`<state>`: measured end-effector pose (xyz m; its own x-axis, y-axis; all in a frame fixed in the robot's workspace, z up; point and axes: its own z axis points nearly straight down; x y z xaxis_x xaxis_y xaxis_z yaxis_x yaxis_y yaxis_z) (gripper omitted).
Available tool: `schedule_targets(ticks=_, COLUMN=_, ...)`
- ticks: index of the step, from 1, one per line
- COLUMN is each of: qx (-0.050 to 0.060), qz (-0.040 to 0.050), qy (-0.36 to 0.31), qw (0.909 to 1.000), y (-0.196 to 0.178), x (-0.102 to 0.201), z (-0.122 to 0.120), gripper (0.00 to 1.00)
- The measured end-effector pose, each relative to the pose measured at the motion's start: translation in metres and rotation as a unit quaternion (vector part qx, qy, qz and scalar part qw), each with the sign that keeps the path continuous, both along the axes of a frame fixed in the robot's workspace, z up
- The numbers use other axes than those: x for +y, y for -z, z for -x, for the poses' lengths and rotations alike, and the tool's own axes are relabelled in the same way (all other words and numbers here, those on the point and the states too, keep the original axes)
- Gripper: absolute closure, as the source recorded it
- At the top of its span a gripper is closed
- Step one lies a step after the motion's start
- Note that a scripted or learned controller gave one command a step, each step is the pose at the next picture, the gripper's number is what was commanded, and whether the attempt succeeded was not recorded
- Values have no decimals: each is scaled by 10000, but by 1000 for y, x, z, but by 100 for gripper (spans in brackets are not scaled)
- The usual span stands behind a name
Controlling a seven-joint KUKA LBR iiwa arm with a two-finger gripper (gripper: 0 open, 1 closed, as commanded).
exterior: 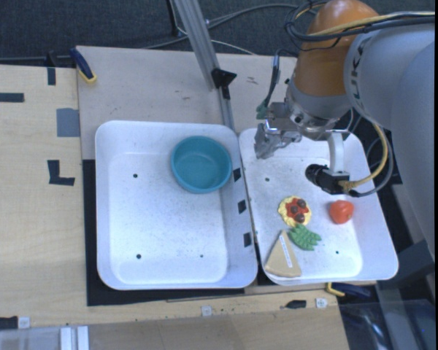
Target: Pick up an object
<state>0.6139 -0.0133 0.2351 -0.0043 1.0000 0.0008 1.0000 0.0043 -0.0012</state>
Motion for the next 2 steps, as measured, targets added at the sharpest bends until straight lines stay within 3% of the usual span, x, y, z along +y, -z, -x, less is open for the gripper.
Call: schedule_targets(ticks=2, qx=-4, qz=-3, qy=-6, qw=10000, y=7, x=103, z=40, gripper=100)
